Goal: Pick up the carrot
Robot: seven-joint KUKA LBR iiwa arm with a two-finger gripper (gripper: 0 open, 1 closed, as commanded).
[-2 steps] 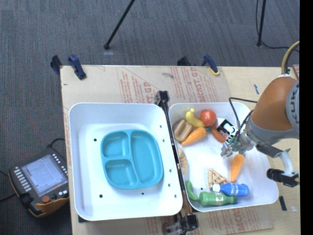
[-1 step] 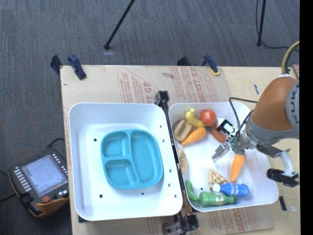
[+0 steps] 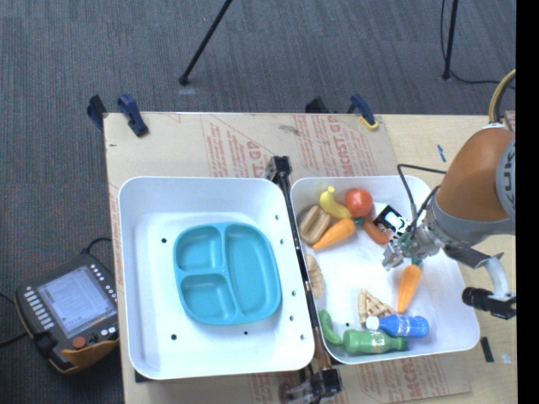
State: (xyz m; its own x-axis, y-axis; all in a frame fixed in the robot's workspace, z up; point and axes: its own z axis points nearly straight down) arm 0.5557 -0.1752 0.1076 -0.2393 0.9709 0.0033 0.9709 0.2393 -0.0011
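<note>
Grey carpet surrounds a cardboard-covered tabletop with blue clamps along its far edge; tripod legs cross the top of the view, cut off. Left bin: one blue divided plate. Right bin: two carrots, one near the far-left corner by a banana, a tomato and a bread roll; the other standing mid-right, its top just under the jaws. Also a pizza slice, a blue bottle and a green bottle. Gripper, partly masked by the arm's wrist: whether released or clenched cannot be told. Teach pendant on the floor at left.
</note>
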